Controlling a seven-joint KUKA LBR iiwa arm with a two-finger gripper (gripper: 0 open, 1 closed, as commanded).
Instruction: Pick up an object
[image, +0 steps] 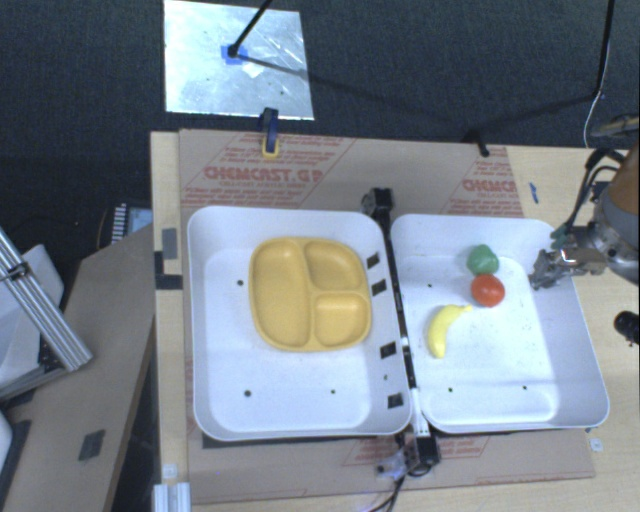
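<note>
Two white bins are sitting side by side: the left bin (215, 400) is holding a yellow divided plate (308, 293), and the right bin (560, 390) is holding a green ball (482, 258), a red ball (488, 290) touching just below it, and a yellow banana (445, 329). The banana is lying near the bin's centre, its long axis running diagonally, one tip pointing toward the upper right at the red ball. The gripper (550, 268) is hovering at the right bin's upper right edge, holding nothing, and how it is set cannot be told.

Even overhead light, soft shadows — glare on the foil sheet (238, 58).
</note>
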